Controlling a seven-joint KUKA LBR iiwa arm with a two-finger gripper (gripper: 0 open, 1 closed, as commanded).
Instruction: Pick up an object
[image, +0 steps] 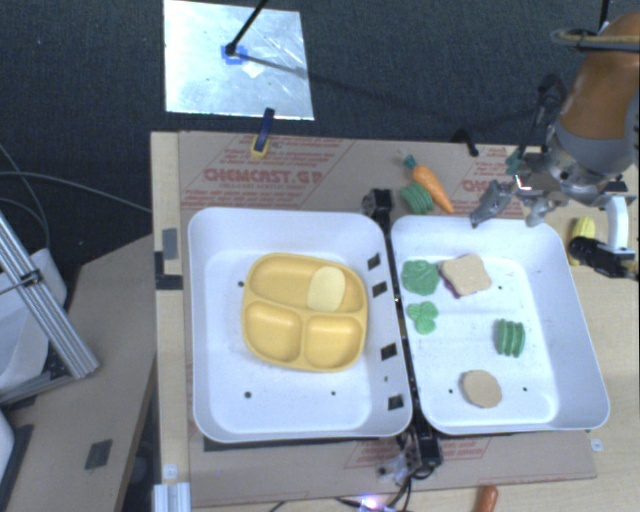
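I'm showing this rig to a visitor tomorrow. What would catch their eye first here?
Likely the yellow divided plate in the left bin, a pale oval piece in its upper right compartment. Next, the toy food scattered in the right bin: green leafy pieces, a sandwich. The gripper hovers at that bin's far rim.

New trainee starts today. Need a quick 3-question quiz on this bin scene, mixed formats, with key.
1. True or false: the yellow tray sits in the right bin.
2. Which item lies outside both bins? A) bread slice B) carrot C) round cookie
3. Fill in: the pale oval piece rests in the tray's ____ compartment.

Key
1. False: it sits in the left bin.
2. B: the carrot lies on the cardboard behind the bins.
3. Top, the long one on the far side. The gripper hovers over the right bin's far edge, not near it.
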